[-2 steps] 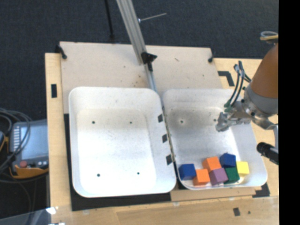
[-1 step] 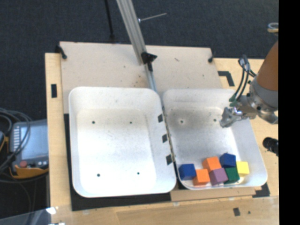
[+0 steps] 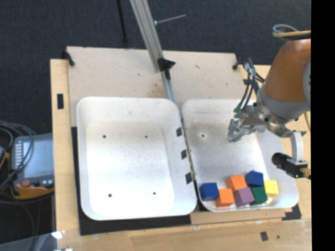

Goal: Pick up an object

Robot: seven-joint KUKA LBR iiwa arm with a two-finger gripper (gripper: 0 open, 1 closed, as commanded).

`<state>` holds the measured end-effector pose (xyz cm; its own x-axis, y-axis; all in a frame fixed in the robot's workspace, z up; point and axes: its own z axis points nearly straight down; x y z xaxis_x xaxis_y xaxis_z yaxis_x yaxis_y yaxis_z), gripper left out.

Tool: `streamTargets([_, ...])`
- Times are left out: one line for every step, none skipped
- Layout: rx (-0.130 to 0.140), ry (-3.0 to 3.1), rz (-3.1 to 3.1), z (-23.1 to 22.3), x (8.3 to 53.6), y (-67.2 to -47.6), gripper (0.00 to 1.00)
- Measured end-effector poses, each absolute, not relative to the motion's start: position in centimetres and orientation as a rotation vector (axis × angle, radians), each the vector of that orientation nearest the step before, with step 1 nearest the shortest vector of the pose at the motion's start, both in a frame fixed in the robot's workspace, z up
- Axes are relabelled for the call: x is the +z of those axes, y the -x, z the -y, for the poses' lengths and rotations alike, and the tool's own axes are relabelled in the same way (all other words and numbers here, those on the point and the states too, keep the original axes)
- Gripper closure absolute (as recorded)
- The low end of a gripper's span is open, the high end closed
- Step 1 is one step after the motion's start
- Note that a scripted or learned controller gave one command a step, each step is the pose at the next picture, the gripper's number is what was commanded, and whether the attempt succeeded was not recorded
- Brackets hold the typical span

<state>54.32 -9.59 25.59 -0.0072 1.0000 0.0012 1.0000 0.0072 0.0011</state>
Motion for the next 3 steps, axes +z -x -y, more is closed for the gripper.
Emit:
streamTargets([-0.002, 2.210, 2.229, 4.4, 26.3, -53.9, 1.00])
streamTargets([0.000, 2.209, 2.227, -0.5, 26.8, -52.9, 1.00])
streamTargets([0.002, 2.209, 2.226, -5.8, 27.0, -51.5, 1.00])
